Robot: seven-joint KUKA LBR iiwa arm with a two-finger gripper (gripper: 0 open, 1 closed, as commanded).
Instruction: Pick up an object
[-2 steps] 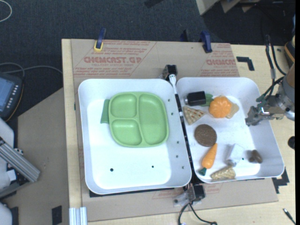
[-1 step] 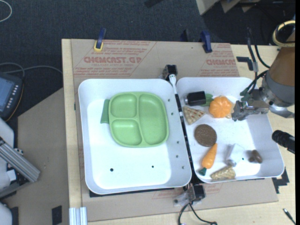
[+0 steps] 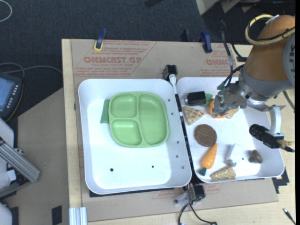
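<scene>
My gripper [image 3: 226, 102] is low in the back part of the right bin [image 3: 243, 172], right over a small orange object [image 3: 218, 112] that shows partly beneath it. Whether the orange object is gripped is hidden by the wrist. To its left lie a black block [image 3: 196, 98] and a tan sandwich wedge [image 3: 193, 114]. Nearer the front lie a brown round cookie [image 3: 205, 135], an orange carrot [image 3: 209, 155], a small silver piece [image 3: 229, 153], a brown lump [image 3: 255, 157] and a tan cracker [image 3: 223, 173].
The left bin [image 3: 93, 158] holds a green divided plate [image 3: 138, 118]. A raised rim [image 3: 182, 125] separates the two bins. The grey arm with its orange band [image 3: 269, 41] overhangs the right bin's back right corner, and a black part [image 3: 262, 135] juts out below it.
</scene>
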